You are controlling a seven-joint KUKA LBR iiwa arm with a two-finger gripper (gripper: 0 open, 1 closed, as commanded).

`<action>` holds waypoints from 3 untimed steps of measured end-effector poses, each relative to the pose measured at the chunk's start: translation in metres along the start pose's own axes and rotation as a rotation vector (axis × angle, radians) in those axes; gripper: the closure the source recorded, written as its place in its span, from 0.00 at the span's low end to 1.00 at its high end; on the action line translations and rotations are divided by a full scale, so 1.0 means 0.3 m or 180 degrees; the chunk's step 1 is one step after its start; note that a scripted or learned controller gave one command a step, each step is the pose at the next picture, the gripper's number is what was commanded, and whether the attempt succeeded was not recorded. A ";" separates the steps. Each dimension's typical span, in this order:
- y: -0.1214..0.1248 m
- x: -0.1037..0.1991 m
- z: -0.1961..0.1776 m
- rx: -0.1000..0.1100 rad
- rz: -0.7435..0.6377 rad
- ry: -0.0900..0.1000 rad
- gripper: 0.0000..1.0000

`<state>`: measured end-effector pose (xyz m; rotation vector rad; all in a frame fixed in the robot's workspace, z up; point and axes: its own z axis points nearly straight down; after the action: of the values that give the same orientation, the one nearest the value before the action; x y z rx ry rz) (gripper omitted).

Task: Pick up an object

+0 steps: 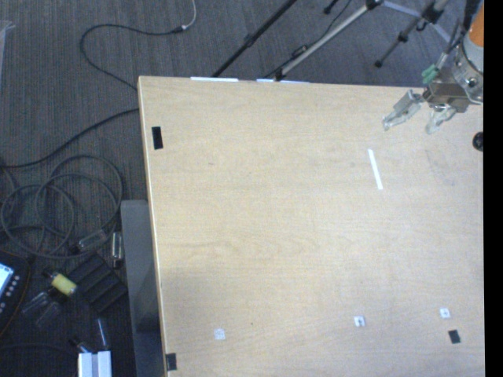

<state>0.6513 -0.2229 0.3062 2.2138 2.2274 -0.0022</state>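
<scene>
My gripper (416, 118) hangs over the far right corner of a bare, light wooden bench top (299, 234). Its two pale fingers (397, 116) are spread apart and open, with nothing between them. A thin white strip (376, 169) lies flat on the wood, a little in front and to the left of the fingertips. The grey wrist with its orange band (475, 26) enters at the upper right edge.
Small black tags (156, 137) (453, 336) and tiny white squares (359, 321) mark the bench top. A small dark thing (478, 140) sits at the right edge. Cables (55, 210) lie on the carpet to the left; tripod legs (354, 14) stand behind the bench.
</scene>
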 end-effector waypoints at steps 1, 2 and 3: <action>-0.074 -0.001 -0.207 0.0000 -0.0564 -0.0006 0.00; 0.058 0.001 -0.111 0.0002 -0.0687 -0.0005 0.00; 0.058 0.002 0.220 0.0004 -0.0964 0.0000 0.00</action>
<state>0.6687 -0.2225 0.2402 1.8533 2.5366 -0.0037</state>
